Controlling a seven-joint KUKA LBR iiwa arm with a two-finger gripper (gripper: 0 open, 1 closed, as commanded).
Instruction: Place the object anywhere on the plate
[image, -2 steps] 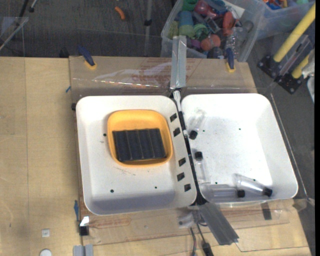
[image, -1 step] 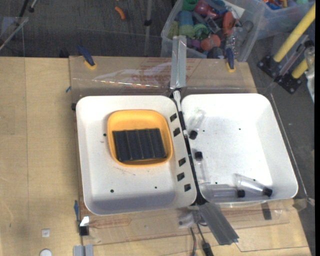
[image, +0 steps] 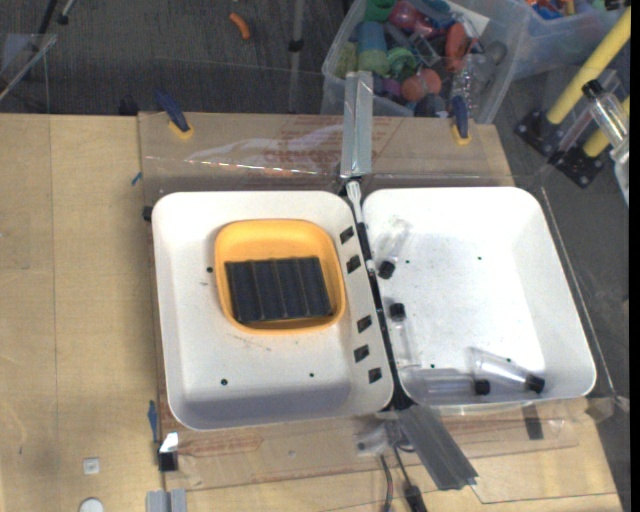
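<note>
**Op:** Status on the plate job?

**Eng:** Gripper first: you can't tell from this view how open it is or whether it has anything in it, so don't count on it either way.

**Op:** And the object?

**Eng:** The dark ribbed slab (image: 278, 290) lies flat on the orange plate (image: 228, 240), in the far middle of the left bin (image: 190, 380). Its whole outline sits inside the plate rim, with orange showing on all four sides. I'd call the placement done. All you have left is to confirm it's settled.

**Op:** Orientation?

**Eng:** The long axis runs left-right, about square with the plate, with the right end tilted slightly far. The ribs cross it, running far to near. The two ends look alike, so you get no real "pointing" direction.

**Op:** Anything else around?

**Eng:** There are clear tubes with dark caps (image: 505, 372) at the near edge of the right bin (image: 480, 230), well apart from the plate. Both bins sit on the wooden desk (image: 70, 300).
</note>
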